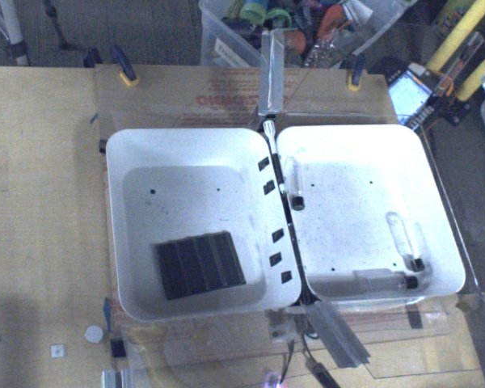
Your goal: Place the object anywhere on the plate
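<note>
Down at the near edge of the bench point(40, 217), a small white disc point(93, 334) sits just outside the left bin point(113, 217). In that bin's near half lies the dark ribbed plate point(200, 265), flat and bare. Over in the right bin point(444, 208), a clear tube point(400, 234) with a dark end lies near the right corner, well apart from the plate. A second clear tube point(378, 280) rests along the near wall.
</note>
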Action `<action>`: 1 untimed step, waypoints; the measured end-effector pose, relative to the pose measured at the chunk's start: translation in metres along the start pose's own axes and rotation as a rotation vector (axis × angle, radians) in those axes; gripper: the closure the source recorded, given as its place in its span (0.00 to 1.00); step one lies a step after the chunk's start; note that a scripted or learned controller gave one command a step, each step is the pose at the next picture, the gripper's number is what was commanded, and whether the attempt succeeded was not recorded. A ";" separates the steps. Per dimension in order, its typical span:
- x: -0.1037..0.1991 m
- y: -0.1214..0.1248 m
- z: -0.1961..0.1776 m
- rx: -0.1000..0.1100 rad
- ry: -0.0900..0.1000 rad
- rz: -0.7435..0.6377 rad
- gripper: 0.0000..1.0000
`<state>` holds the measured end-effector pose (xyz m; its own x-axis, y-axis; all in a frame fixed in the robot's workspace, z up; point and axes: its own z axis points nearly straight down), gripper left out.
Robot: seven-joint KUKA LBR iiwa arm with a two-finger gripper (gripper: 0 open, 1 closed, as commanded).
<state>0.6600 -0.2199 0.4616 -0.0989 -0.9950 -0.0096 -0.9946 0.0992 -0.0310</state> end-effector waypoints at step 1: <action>0.000 -0.001 -0.012 0.011 -0.003 0.004 1.00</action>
<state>0.6610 -0.2197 0.4740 -0.1029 -0.9946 -0.0130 -0.9938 0.1034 -0.0420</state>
